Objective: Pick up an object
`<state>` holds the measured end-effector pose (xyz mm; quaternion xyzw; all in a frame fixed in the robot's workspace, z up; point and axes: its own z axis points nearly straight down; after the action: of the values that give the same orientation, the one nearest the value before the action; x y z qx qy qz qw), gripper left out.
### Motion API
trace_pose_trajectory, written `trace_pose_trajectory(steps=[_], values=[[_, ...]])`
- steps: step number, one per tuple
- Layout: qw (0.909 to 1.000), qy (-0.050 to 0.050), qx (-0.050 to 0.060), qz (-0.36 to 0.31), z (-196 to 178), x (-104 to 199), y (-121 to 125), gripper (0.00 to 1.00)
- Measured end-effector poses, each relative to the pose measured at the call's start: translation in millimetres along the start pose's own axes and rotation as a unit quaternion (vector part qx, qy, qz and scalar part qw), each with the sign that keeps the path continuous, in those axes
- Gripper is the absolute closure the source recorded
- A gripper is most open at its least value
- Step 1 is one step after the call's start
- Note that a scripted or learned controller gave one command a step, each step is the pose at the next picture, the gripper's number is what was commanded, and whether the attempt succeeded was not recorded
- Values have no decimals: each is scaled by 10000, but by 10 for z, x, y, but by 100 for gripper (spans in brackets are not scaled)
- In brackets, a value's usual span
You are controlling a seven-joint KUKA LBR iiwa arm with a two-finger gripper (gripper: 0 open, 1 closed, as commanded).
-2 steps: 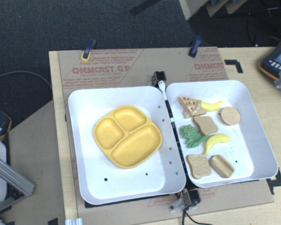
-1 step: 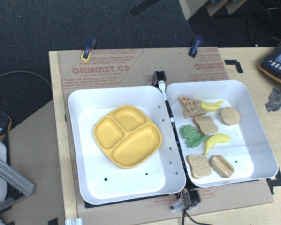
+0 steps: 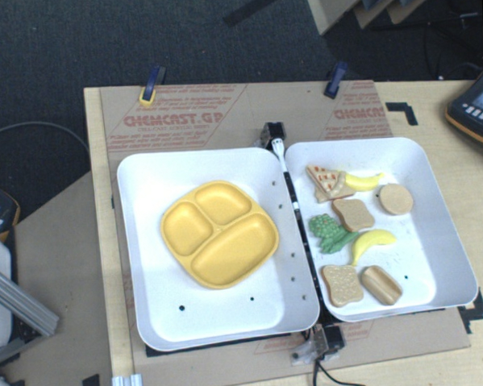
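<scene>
Bench corner [image 3: 472,87] w/ device [image 3: 473,111] cut off (right edge).

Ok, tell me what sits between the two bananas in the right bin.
In the camera view, a bread slice lies between the upper banana and the lower banana, with the round bun just beside that gap.

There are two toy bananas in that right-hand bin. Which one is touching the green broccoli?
The lower banana, in the middle of the right bin, touches the broccoli. The other banana lies higher up, beside the pizza slice.
</scene>
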<state>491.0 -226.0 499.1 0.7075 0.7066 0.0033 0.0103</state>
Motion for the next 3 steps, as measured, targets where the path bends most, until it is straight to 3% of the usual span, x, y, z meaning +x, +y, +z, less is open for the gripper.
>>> trace_pose_trajectory(steps=[1,2,3], values=[[10000,21,56,-13,-22,18,15,100],[9999,72,153,-6,1418,45,-140,100],[10000,47,30,-50,385,918,-106,100]])
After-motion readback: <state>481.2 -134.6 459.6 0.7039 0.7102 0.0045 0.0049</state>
